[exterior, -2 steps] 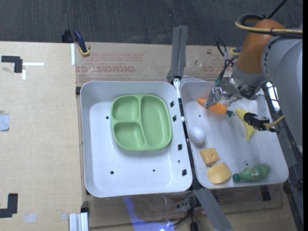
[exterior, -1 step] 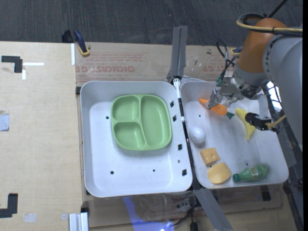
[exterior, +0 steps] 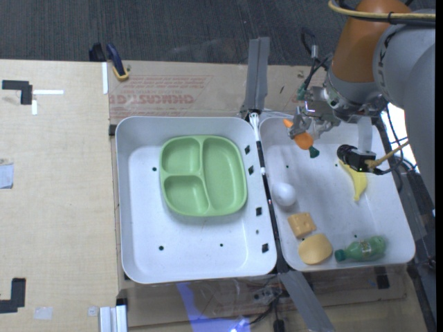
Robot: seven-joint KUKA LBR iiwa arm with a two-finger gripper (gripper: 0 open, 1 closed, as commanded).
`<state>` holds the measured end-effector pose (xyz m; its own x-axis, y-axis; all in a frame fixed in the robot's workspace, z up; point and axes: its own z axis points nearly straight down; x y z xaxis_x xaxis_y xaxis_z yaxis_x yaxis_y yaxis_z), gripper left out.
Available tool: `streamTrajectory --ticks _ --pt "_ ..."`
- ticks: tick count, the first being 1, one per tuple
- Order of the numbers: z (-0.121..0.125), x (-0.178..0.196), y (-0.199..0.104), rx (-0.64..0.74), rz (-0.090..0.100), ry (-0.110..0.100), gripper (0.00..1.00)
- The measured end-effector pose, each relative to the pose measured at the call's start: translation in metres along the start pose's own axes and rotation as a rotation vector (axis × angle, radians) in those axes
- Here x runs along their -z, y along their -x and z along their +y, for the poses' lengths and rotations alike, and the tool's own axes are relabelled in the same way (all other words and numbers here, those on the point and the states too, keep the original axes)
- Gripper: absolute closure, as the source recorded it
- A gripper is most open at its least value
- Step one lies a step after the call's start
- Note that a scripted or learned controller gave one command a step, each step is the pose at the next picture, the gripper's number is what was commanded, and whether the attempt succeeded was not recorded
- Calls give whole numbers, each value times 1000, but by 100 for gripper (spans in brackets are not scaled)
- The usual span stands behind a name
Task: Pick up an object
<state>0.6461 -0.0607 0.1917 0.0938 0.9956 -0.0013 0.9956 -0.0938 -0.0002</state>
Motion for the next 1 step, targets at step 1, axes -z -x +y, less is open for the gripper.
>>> streamTrajectory --ticks 1 --pt "12 -1 -3 -19 -1 -1 100"
